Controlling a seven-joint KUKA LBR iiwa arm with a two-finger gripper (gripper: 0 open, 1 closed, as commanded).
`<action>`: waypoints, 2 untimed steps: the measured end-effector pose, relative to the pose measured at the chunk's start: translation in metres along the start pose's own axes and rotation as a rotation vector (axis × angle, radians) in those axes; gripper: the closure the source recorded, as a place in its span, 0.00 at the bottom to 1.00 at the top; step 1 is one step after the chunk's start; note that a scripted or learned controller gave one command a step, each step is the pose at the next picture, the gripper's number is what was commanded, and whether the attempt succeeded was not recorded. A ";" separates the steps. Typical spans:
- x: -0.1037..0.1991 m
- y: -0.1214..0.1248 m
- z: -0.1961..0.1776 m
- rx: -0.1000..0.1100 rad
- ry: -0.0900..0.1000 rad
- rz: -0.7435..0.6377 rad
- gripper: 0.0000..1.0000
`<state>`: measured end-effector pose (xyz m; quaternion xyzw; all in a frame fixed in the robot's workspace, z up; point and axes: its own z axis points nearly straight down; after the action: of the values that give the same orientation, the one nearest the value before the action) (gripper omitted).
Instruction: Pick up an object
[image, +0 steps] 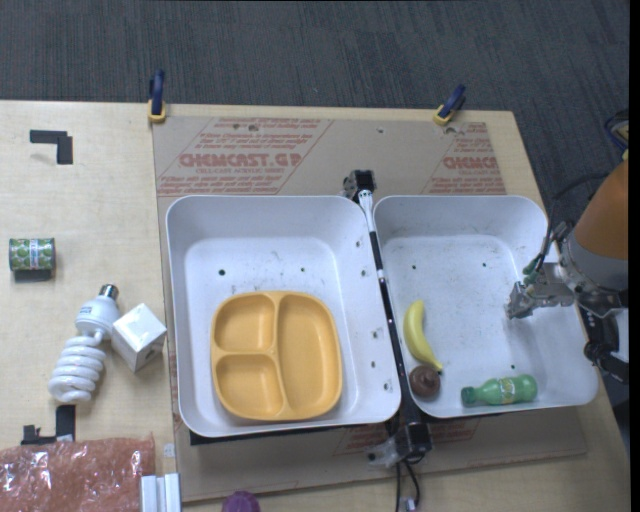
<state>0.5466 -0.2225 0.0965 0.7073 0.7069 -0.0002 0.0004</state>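
Observation:
The right bin (455, 215) holds a yellow banana (421, 335) lying along its left side. A small brown round object (426, 380) sits just below the banana's lower end. A green bottle (498, 390) lies on its side by the front wall. My gripper (521, 300) hangs over the right part of this bin, above and slightly right of the bottle and well right of the banana. Nothing shows in its grasp. The orange band of the arm (610, 215) sits at the view's right edge.
The left bin (260, 225) carries a yellow divided plate (277, 355). On the bench to the left lie a spiral light bulb (82, 348), a white cube (139, 336), a green can (32, 256) and a pink bag (75, 475).

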 end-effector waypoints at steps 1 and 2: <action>0.000 0.058 0.004 -0.001 -0.001 -0.003 1.00; 0.003 0.024 0.004 0.000 0.000 0.000 1.00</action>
<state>0.5710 -0.2194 0.0926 0.7073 0.7069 -0.0002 0.0004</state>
